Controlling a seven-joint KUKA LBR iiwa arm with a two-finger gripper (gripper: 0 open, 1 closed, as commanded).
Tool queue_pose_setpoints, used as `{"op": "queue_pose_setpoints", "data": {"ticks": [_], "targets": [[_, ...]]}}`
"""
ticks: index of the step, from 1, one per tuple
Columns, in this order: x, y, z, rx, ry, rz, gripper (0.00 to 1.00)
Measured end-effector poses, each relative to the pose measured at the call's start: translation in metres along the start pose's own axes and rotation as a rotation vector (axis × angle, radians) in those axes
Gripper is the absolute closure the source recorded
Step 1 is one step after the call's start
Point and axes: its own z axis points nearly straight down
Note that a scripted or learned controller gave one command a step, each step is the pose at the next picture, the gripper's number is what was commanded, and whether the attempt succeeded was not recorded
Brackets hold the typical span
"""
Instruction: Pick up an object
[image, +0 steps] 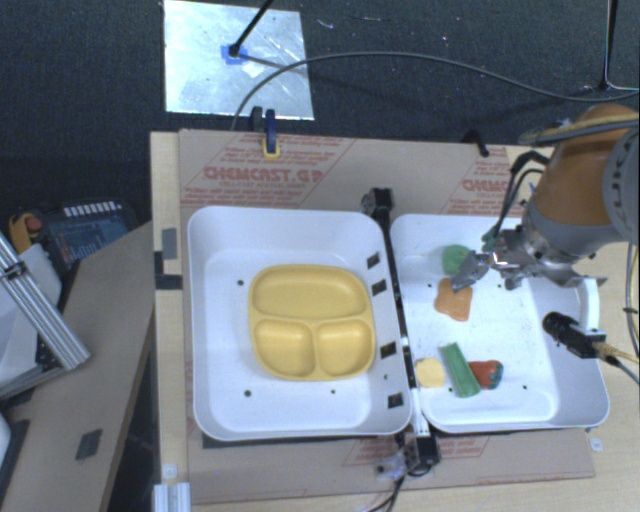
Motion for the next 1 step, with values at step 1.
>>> {"op": "queue_pose_setpoints", "data": {"ticks": [1], "targets": [[-0.0035,0.0004,0.061,-0.001,0.0,0.0,0.0]]}}
